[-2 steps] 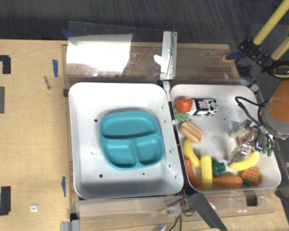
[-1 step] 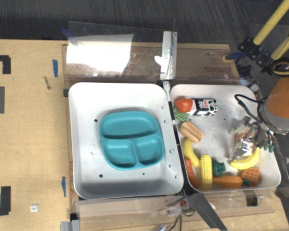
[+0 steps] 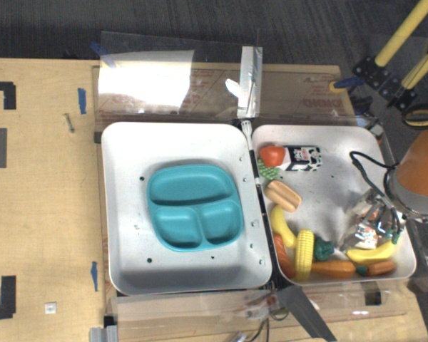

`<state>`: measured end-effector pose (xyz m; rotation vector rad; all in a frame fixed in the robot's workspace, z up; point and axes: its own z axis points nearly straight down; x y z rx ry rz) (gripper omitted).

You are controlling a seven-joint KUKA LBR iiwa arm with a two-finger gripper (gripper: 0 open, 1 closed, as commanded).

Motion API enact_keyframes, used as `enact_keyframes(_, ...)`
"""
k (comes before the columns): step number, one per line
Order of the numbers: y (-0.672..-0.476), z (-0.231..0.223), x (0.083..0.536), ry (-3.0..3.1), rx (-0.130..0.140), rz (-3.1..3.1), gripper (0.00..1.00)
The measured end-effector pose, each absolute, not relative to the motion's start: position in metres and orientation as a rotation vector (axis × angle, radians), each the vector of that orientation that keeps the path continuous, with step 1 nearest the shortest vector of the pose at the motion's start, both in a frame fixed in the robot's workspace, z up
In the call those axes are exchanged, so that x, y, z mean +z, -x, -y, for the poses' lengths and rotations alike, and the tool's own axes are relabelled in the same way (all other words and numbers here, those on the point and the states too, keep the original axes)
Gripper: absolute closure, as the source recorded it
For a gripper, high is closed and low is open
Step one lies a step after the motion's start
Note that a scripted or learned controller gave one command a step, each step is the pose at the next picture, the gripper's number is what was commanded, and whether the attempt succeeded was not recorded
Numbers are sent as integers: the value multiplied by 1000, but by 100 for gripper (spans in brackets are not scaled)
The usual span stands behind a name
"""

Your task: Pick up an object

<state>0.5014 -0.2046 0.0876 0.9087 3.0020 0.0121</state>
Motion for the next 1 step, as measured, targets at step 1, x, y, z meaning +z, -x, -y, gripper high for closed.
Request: enact_keyframes(1,-497,193,88,-1034,0,-2959,0)
